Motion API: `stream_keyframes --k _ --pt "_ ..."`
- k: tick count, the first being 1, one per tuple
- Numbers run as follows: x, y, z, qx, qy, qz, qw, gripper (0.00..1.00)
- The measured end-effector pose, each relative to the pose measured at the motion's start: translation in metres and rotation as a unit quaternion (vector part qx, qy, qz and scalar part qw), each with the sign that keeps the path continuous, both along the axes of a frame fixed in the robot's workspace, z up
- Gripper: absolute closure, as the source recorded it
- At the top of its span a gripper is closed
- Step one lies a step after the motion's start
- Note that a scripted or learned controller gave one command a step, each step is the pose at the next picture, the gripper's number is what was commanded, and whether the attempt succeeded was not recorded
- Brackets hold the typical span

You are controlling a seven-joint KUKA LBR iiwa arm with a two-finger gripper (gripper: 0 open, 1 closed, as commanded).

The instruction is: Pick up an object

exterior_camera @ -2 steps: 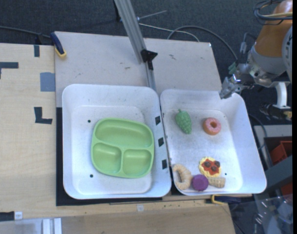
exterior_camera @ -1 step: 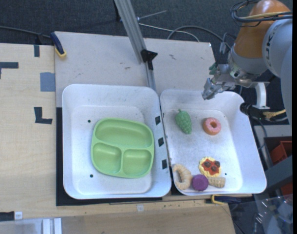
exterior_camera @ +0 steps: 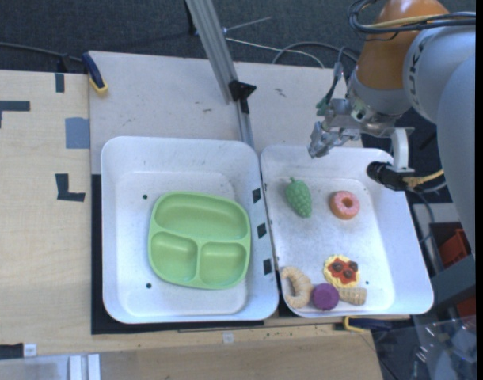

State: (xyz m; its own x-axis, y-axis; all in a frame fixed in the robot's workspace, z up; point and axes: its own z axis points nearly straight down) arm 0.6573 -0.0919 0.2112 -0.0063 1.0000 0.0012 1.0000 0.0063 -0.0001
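Left bin (exterior_camera: pixel 115 212), far left of the gripper, is being occupied by a green divided tray (exterior_camera: pixel 199 240). Right bin (exterior_camera: pixel 400 236): a green grape bunch (exterior_camera: pixel 299 197) is being seen just below and slightly left of the gripper (exterior_camera: pixel 320 147); a pink donut (exterior_camera: pixel 345 205) below and slightly right, apart from it. A pretzel (exterior_camera: pixel 295 286), purple ball (exterior_camera: pixel 325 297) and pizza toy (exterior_camera: pixel 343 272) are being clustered well below. Gripper is being held over the bin's top edge, nothing pinched; finger spread cannot be told.

Two bins (exterior_camera: pixel 115 212), one tray (exterior_camera: pixel 199 240), five toy foods (exterior_camera: pixel 299 197)
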Motion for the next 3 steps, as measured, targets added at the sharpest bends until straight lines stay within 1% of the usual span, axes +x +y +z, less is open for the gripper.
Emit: stream_keyframes --k 1,3 --pt "0.009 0.046 0.006 0.0002 0.000 0.000 1.0000 1.00" --pt "0.019 0.144 0.023 0.0002 0.000 0.000 1.0000 1.00"
